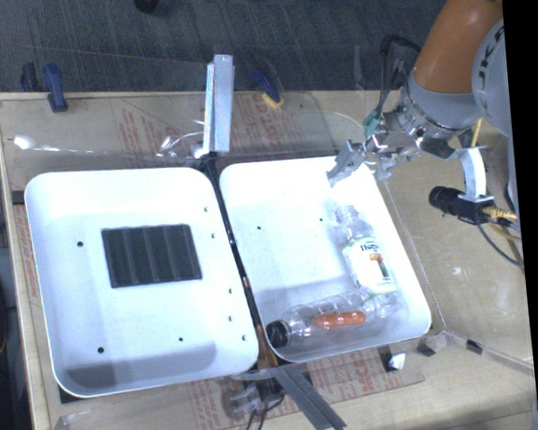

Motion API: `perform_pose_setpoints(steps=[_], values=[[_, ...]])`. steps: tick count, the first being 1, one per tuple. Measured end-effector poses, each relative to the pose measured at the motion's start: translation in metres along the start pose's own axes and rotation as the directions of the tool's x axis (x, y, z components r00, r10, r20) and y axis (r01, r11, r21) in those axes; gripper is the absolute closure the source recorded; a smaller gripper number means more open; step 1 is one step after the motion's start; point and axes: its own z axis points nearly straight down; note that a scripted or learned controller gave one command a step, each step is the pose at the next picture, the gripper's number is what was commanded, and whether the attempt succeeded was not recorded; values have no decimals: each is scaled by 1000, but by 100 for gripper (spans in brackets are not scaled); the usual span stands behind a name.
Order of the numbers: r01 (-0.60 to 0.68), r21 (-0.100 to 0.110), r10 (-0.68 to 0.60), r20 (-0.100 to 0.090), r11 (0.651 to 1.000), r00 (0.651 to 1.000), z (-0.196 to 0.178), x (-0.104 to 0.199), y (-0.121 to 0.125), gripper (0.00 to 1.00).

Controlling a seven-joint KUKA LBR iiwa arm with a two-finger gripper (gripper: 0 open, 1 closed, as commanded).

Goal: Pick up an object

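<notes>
Arm: your grey arm with the orange band [455, 39] reaches in from the right and hangs over the back right corner of the right-hand shallow white bin [278, 209].
Gripper: the two-finger gripper [351, 163] sits above the bin's rim, apart from everything in it; you have nothing between its tips, and whether it is parted or closed I cannot tell.
Targets: two clear plastic bottles lie in the right bin. One with a white label [366, 252] runs along the right wall; one with a black cap and orange contents [330, 321] lies along the front wall. They nearly meet in the front right corner.
Why there: round bottles likely rolled against the walls.
Left bin: the other shallow white bin [59, 275] holds a dark ribbed rectangular pad [151, 254].
Stage: judging by this, your pick is not yet begun.
</notes>
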Motion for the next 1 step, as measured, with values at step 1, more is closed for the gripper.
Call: perform_pose_setpoints(steps=[1], values=[[56,-1,-56,1,998,998,48,-1,-16,0]])
